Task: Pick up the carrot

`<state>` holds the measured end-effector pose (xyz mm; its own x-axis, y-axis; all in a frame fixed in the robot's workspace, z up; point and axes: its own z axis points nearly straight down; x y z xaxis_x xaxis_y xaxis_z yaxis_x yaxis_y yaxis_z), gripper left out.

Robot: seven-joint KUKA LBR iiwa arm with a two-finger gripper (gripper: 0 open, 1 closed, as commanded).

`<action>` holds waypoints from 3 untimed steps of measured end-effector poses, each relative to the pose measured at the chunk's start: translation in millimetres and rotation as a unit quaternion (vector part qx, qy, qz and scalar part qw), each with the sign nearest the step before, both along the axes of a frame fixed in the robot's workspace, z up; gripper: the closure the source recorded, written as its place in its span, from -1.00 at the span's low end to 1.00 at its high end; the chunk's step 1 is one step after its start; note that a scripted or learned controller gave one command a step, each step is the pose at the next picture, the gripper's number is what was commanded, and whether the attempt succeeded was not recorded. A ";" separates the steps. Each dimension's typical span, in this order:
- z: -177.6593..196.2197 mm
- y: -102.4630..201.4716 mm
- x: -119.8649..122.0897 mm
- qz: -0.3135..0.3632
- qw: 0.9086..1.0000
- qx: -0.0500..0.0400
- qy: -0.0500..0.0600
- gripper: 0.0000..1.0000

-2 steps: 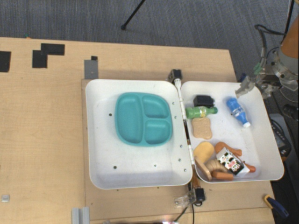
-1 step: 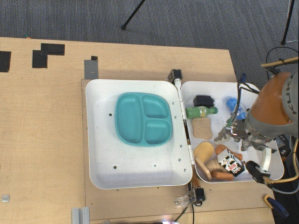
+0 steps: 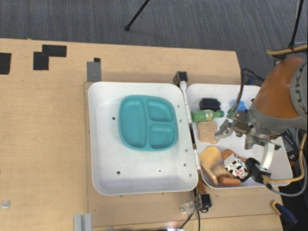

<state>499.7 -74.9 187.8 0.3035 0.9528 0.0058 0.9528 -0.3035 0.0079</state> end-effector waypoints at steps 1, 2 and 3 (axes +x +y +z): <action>-90.1 -9.5 -7.1 0.045 0.999 -0.004 -0.003 -1.00; -96.8 -13.5 -5.5 -0.119 0.993 0.001 -0.006 -1.00; -61.3 -35.0 23.2 0.037 0.999 -0.003 0.002 -1.00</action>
